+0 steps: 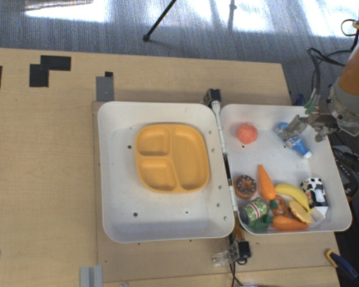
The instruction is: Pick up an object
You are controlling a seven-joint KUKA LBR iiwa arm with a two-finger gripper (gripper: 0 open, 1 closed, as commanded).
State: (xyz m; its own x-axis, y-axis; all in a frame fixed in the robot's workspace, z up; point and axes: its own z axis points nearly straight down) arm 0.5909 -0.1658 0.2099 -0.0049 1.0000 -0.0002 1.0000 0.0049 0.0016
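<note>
Hovering at the far right edge of the right bin, the gripper has its fingers spread and pinching nothing, right beside a blue tube — so this looks like the approach, and the next move calls for dropping straight over the tube and closing. That bin also carries a pink ball on its own, plus a near-corner heap of donut, carrot, banana and green can. Over in the left bin, just a yellow tray.
</note>
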